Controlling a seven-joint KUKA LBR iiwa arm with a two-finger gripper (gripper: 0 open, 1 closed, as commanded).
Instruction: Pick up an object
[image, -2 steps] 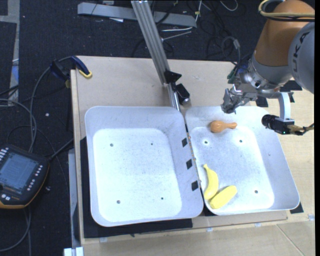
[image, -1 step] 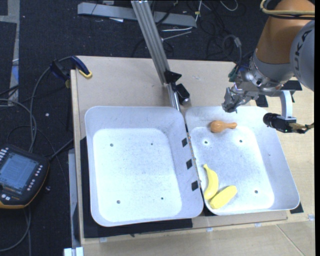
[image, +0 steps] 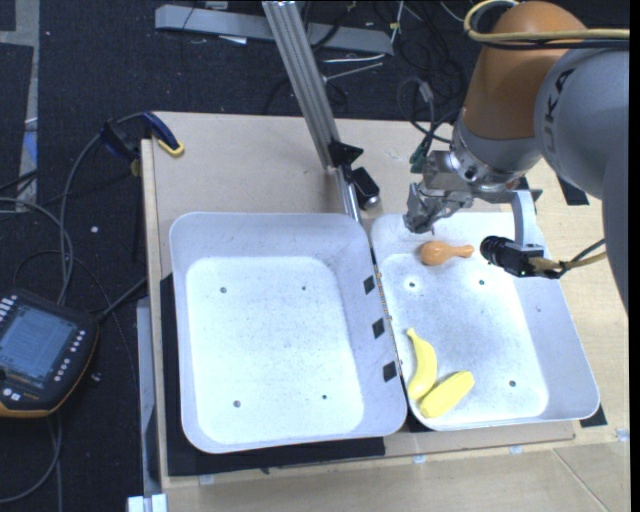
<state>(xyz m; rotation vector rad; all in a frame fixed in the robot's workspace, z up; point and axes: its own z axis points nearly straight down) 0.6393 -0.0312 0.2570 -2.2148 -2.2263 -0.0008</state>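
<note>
One orange obj (image: 443, 252) just below claw (image: 424, 222).

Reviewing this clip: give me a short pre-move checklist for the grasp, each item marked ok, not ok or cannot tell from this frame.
1. Target in reach: orange pear-shaped object lies at the far end of the right bin, just below the gripper. Ok.
2. Target apart from other items: the banana and the yellow piece lie at the near end. Ok.
3. Gripper centred over target: it sits toward the object's left. Not ok.
4. Finger opening: cannot tell.
5. Object already held: nothing visible between the fingers. Not ok.
</note>
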